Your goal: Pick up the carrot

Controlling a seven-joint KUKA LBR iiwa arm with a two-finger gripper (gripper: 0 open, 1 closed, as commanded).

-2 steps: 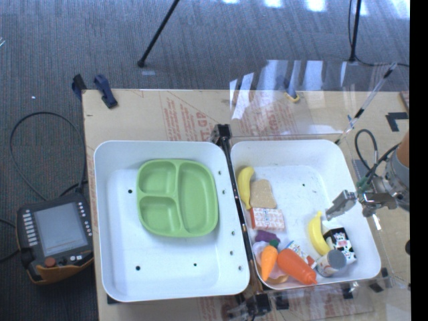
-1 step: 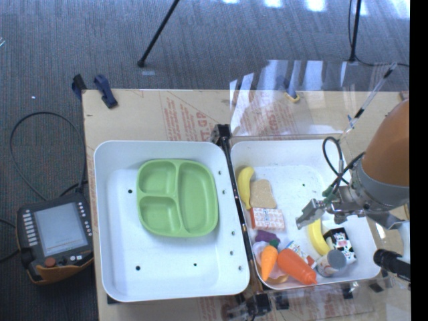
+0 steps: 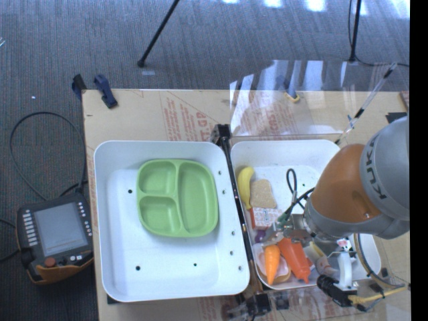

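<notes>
The carrot (image 3: 271,261) is a short orange piece lying in the near left corner of the right bin (image 3: 321,151), its tip pointing toward me. My gripper (image 3: 285,229) hangs just above and behind it, largely hidden under the grey and orange wrist (image 3: 348,192). Nothing shows between the gripper and the carrot, and the two look apart.
A red-orange oblong item (image 3: 296,259) lies right beside the carrot. Further back in the same bin are a banana (image 3: 245,183), a brown cracker-like slab (image 3: 263,193) and a small printed packet (image 3: 265,217). The left bin (image 3: 120,259) holds a green divided plate (image 3: 178,197).
</notes>
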